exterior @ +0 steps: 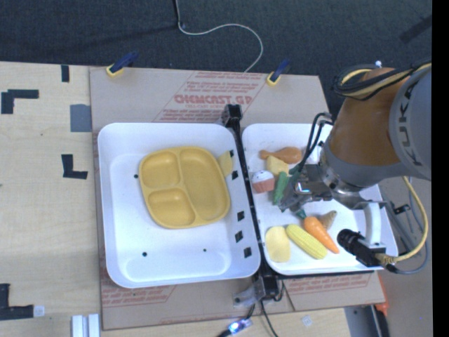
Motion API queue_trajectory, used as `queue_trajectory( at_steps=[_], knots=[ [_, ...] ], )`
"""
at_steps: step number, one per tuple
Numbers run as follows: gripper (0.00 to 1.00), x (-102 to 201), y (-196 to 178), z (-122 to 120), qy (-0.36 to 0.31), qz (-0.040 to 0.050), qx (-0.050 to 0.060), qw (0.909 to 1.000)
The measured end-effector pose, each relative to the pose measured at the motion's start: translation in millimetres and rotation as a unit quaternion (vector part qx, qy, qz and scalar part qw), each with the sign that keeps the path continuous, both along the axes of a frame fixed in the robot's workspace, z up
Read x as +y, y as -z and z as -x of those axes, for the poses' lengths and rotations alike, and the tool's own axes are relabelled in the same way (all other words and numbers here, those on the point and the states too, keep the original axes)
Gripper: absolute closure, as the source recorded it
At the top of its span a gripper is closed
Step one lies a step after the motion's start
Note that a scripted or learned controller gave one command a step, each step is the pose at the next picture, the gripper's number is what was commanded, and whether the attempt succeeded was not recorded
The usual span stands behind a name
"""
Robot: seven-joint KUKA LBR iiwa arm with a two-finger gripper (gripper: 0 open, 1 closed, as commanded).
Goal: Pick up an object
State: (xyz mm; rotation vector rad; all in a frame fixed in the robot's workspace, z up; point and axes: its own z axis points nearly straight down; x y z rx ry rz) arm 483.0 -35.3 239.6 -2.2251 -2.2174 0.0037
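Cardboard sheet (210, 97) under two white bins (119, 188), dark carpet (84, 12) behind; fingers' (295, 199) spread unclear.

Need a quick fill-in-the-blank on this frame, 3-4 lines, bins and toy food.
1. The yellow tray has ___ compartments.
2. The tray lies in the ___ bin as the camera sees it.
3. The carrot lies right beside the yellow ___, near the front of the right bin.
4. The gripper hangs over the ___ bin.

Missing words: three; left; corn; right
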Motion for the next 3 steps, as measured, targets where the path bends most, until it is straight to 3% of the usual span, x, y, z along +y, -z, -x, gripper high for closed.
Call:
queue_trajectory(
  at_steps=[1, 2, 3],
  knots=[
    [1.00, 28.3, -20.8, -115.1, -0.005, -0.0003, -0.005, 1.0000],
    [1.00, 41.1, -123.4, -49.1, -0.004, -0.0016, -0.004, 1.0000],
    [1.00, 73.2, -185.0, 0.5, -0.005, -0.0020, -0.004, 1.0000]
  ],
)
